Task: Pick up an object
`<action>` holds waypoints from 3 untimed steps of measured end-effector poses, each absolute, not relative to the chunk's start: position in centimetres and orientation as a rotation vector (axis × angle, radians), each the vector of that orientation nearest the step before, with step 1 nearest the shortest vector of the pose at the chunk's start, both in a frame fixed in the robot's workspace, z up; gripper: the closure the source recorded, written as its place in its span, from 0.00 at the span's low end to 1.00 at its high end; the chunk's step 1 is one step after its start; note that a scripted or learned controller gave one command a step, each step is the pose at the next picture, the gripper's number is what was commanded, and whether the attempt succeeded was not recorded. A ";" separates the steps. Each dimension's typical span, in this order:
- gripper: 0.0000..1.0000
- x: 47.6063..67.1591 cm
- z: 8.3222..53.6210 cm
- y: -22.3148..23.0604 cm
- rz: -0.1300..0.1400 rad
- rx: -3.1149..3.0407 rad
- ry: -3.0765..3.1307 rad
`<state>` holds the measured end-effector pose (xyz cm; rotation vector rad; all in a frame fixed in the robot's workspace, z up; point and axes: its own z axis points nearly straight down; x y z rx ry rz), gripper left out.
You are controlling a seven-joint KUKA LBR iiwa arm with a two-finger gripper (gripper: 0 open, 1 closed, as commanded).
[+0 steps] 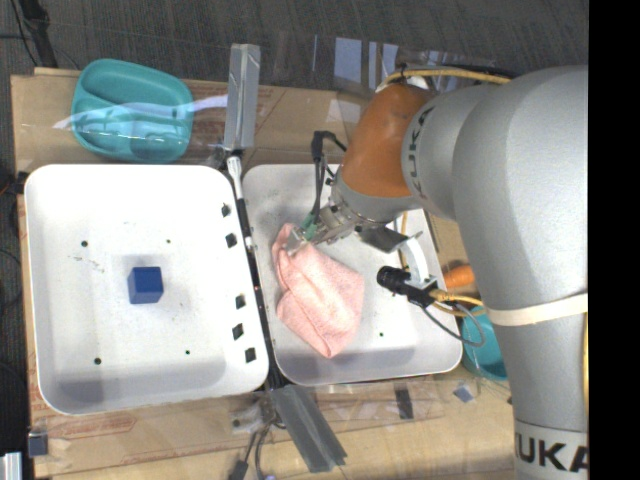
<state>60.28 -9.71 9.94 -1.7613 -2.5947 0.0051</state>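
The gripper (318, 230) touches the pink cloth's (318, 293) far-left end, its long axis running near-right; grip state unclear.

Left bin (60, 368): you have the cube (146, 284) lying in it, left of its middle, well apart from the walls.
Right bin (440, 353): you have the cloth (320, 293) lying in its left half, near the divide between the bins.
Gripper (312, 231): it sits at the cloth's far upper edge, over your right bin.
Behind the left bin: the scoop-like container (130, 108) rests on your bench (140, 433).
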 end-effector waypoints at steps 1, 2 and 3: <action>0.00 60.3 9.9 -9.7 0.005 -1.761 -2.595; 1.00 60.3 10.7 -9.7 0.009 -1.754 -2.597; 0.00 60.3 10.8 -9.7 0.009 -1.754 -2.598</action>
